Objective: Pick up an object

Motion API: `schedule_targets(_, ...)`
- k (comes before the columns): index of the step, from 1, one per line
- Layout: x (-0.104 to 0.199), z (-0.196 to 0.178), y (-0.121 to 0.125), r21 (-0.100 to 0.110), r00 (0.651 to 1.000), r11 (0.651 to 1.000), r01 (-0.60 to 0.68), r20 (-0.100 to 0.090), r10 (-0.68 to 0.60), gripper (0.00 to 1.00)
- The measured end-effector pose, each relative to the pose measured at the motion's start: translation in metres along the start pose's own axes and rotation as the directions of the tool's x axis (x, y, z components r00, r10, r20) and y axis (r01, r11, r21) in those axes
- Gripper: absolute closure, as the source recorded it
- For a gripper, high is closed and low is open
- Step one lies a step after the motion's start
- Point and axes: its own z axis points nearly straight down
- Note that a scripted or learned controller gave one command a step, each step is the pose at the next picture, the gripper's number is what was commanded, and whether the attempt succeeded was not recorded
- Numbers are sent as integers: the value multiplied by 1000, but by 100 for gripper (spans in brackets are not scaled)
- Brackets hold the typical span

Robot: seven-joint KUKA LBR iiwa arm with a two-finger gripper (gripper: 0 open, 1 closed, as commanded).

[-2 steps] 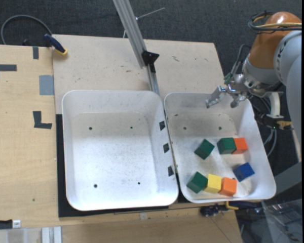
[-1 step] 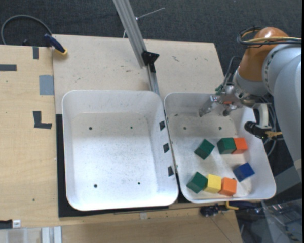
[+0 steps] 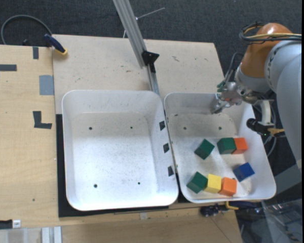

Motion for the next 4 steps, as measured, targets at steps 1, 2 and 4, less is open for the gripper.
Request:
schedule_targets(1, -5, -62, 4, -6, 1000, 1000, -3, 0, 3, 100)
schedule_targets(2, 6, -117, 5, -7, 1000, 1000, -1, 0, 1, 100)
schedule_targets(4, 62, -173, 0, -1, 1000, 1000, 2, -3, -2, 100)
